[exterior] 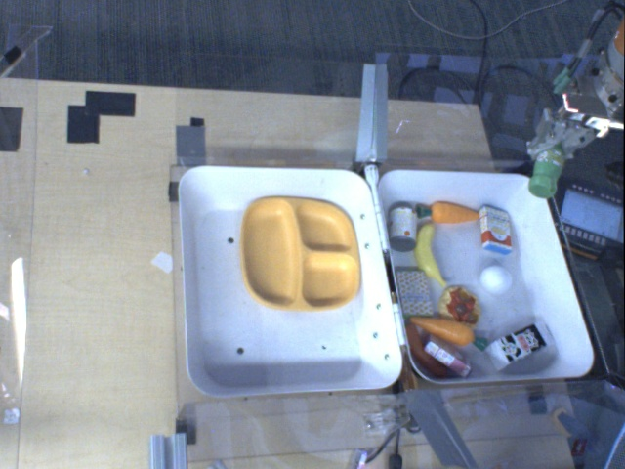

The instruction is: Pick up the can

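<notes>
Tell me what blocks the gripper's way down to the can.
Nothing lies over the can; its top is bare. It stands at the right bin's left wall, with a banana and a carrot close beside it. The gripper is above the bin's far right corner.

We look down on a pale wooden counter point(88, 291) that carries two shallow white bins side by side. The left bin point(200, 360) and the right bin point(571, 350) rest directly on it, their inner rims touching along a grey metal rail point(370, 115) that runs back from the seam between them. We see black patches point(98, 113) stuck flat on the counter at its far left, another small dark block point(190, 143) just behind the left bin's far corner, and a small white scrap point(161, 260) lying just left of that bin.
</notes>
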Tool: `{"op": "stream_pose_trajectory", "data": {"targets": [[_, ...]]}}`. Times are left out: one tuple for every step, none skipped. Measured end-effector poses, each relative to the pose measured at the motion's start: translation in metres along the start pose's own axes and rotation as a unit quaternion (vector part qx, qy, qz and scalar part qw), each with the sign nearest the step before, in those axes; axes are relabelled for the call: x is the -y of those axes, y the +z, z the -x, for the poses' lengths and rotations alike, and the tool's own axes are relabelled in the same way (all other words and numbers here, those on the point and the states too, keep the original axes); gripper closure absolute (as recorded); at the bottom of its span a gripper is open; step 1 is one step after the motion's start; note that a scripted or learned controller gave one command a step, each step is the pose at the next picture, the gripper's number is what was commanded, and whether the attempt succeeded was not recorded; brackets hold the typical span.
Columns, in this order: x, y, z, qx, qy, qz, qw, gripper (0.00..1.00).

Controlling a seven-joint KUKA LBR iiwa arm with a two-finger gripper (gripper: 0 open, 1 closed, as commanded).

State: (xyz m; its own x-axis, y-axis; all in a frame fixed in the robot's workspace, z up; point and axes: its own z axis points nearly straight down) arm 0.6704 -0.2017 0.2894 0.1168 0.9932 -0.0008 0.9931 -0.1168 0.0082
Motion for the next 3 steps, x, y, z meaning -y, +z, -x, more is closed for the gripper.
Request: {"op": "stream_pose_trajectory", "data": {"targets": [[0.001, 0.039, -0.007, 0.000, 0.055, -0.002, 0.9985, 1.00], [0.069, 0.078, -0.005, 0.000, 0.067, -0.002, 0.9978, 1.00], [0.097, 0.087, -0.006, 0.000, 0.071, -0.002, 0.9974, 1.00]]}}
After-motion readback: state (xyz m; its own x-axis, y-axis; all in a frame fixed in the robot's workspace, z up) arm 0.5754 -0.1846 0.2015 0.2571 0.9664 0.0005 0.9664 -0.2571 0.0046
